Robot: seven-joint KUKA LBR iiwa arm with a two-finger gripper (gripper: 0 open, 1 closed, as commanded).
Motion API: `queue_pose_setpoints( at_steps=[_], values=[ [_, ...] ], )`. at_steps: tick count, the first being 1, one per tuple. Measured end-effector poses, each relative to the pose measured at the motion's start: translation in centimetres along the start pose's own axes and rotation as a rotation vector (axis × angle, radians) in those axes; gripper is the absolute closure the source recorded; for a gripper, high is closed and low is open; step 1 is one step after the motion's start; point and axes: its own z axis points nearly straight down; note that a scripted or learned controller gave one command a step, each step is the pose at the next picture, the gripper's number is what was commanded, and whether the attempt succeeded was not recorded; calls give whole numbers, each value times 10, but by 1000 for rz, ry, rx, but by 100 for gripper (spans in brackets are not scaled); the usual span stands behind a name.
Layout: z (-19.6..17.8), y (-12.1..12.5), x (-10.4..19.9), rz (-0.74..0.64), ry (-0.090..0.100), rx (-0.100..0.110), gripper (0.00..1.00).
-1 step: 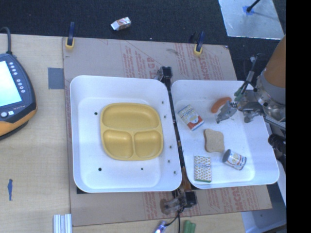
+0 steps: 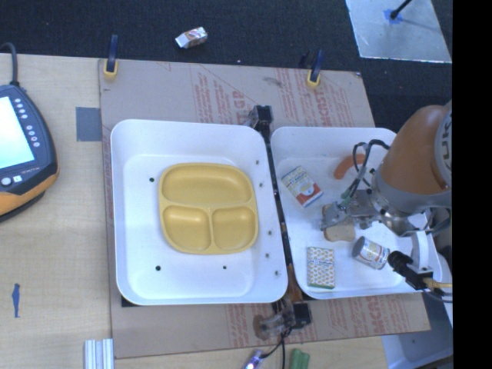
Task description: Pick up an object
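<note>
My gripper [image 2: 339, 217] is low inside the right bin [image 2: 286, 141], near its middle, on the grey arm with the orange band [image 2: 415, 156] coming in from the right. A small tan object [image 2: 336, 234] lies right under it, partly hidden by it. A white carton with a red and blue label [image 2: 300, 187] lies to its upper left. A flat patterned box [image 2: 320, 267] lies to its lower left. A small can [image 2: 371, 253] lies on its side to the lower right. An orange piece [image 2: 343, 167] shows above the gripper, behind cables.
The left bin [image 2: 131, 206] holds a yellow divided plate [image 2: 207, 207]. A teach pendant [image 2: 23, 148] sits at the bench's left edge. Clamps [image 2: 314, 74] pin the cardboard sheet at the back. A wrapper [image 2: 191, 38] lies on the dark floor.
</note>
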Motion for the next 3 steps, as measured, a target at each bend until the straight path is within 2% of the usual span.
queue_pose_setpoints(
  at_steps=[1, 2, 3],
  values=[
    [-1, 2, 1, 0, -1, -3, 0],
    [-11, 3, 0, -2, -5, -5, 100],
    [-101, 23, 99, -1, 2, -2, 100]
  ],
)
